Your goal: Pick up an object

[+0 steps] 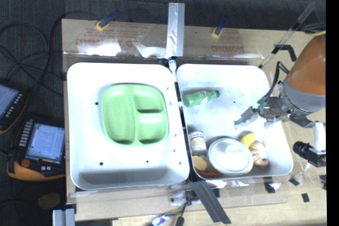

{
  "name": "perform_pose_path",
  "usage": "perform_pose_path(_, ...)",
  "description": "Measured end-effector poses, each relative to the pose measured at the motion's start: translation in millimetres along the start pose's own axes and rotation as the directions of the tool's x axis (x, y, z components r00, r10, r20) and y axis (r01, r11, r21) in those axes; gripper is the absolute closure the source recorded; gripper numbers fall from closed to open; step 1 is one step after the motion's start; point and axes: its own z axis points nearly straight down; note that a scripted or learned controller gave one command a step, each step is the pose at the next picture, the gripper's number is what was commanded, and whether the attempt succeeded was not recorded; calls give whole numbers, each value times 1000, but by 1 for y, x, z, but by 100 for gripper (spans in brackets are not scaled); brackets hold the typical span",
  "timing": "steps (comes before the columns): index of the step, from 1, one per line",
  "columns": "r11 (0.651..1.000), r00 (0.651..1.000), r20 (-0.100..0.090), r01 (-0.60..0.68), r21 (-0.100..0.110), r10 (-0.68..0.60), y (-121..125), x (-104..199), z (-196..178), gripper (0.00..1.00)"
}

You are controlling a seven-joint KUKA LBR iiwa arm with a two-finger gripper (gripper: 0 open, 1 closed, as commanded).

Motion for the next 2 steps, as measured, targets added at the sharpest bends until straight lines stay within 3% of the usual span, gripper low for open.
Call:
perform_pose_path(1,998,998,0,-65,0,65,-17,38,-50,0)
perform_pose_path(2,999,999,2,-47,0,47,-18,-25,5,0)
